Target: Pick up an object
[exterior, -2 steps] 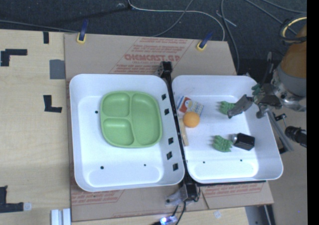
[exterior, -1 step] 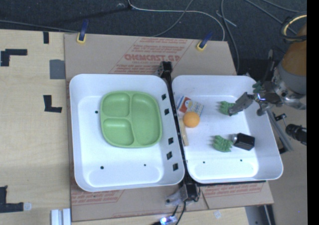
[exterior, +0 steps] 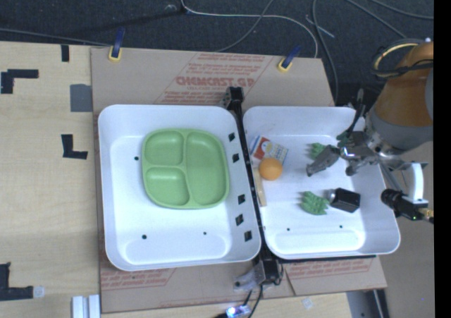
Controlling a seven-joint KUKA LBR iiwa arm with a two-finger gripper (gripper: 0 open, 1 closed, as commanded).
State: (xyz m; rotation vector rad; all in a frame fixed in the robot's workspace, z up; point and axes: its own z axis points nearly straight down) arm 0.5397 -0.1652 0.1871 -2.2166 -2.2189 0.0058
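The right-hand shallow white bin (exterior: pixel 373 235) held the loose objects. A small round orange ball (exterior: pixel 270 168) lay near its left wall, touching the lower edge of a flat red-and-white printed card (exterior: pixel 267 149). Toward the middle of the bin floor sat a spiky green plastic piece (exterior: pixel 313 203), and just to its right a small black block (exterior: pixel 344 199). A second green leafy piece (exterior: pixel 318 149) lay farther up, beside the gripper.

The grey two-finger gripper (exterior: pixel 318 163) reached in from the right, low over the bin, its tip pointing left between the upper green piece and the black block. Whether it was released or clenched could not be told from this angle, and nothing was visibly caught in it. Behind it rose the grey arm with an orange band (exterior: pixel 405 91).

The left-hand shallow white bin (exterior: pixel 120 239) carried a light green divided plastic plate (exterior: pixel 186 168) with three compartments. Both bins rested on a brown cardboard sheet (exterior: pixel 204 77) clipped to the wooden bench (exterior: pixel 42 190).
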